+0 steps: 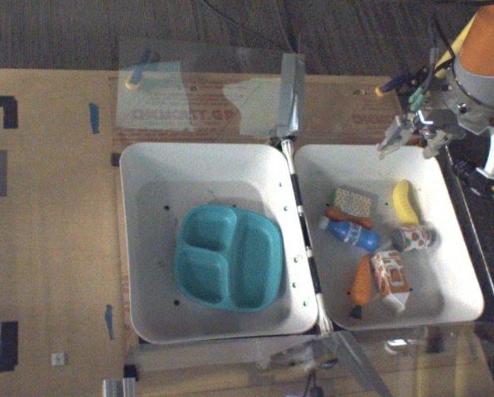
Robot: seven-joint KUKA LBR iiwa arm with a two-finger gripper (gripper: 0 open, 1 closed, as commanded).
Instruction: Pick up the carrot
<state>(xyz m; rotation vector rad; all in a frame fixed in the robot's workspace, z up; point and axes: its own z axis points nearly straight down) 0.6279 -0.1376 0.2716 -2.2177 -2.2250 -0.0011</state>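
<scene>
Orange and tapered, the carrot [362,282] lies in the right bin [462,300], toward its near edge, dark tip pointing at the near wall. A small carton [390,276] lies just beside it on the right, touching or nearly so. On its left, bare white floor runs open to the bin's left wall. Beyond the carrot, a blue bottle [353,236] lies across the floor, with a thin orange-red thing [350,217] just behind it and a speckled tan block [352,201] further back. A small can [413,238] lies near the carton's far end, and a banana [405,202] sits behind it, toward the right wall.

The left bin [147,172] carries a teal divided plate [229,257], with bare floor all round it. Both bins rest side by side on the brown counter [48,238], their inner edges meeting at a metal strip [292,98].

The tool [414,132] hangs over the right bin's far right corner, well apart from the carrot. It grips nothing, and its fingers [390,141] look spread a little, though the view is too small to be sure.
</scene>
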